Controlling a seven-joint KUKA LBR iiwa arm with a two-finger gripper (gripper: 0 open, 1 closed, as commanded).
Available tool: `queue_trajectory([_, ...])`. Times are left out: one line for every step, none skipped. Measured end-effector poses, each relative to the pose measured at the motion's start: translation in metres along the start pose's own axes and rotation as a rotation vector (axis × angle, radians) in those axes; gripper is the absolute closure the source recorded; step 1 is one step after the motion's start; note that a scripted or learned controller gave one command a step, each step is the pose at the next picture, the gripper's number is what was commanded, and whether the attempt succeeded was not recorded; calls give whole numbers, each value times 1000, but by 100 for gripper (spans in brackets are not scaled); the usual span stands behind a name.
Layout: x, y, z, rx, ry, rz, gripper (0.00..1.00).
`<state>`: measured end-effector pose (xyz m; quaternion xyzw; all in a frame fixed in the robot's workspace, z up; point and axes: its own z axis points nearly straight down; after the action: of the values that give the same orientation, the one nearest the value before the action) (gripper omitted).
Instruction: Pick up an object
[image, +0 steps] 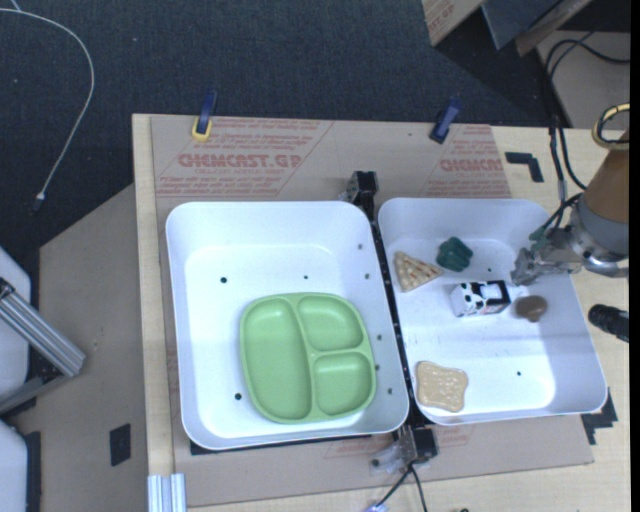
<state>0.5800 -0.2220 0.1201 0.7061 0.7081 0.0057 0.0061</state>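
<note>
The gripper (530, 262) hangs by the right bin's (520, 395) far right edge, jaw state impossible to tell, the brown lump (531, 308) just beneath, so drop straight and centre before pinching.

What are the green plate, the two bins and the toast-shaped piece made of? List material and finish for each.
Green plate: likely moulded plastic, matte, uniform colour with three smooth rounded compartments.
Left bin and right bin: probably thin plastic, semi-gloss white, rounded corners and soft highlights.
Toast-shaped piece: possibly foam or rubbery plastic toy food, dull tan surface; too small to be sure.
</note>
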Motion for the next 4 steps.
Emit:
queue_trajectory([3, -7, -57, 10, -3, 2, 100])
queue_trajectory([3, -5, -105, 15, -1, 2, 100])
queue_trajectory([3, -4, -121, 12, -2, 1, 100])
queue_trajectory([46, 0, -117, 18, 2, -2, 100])
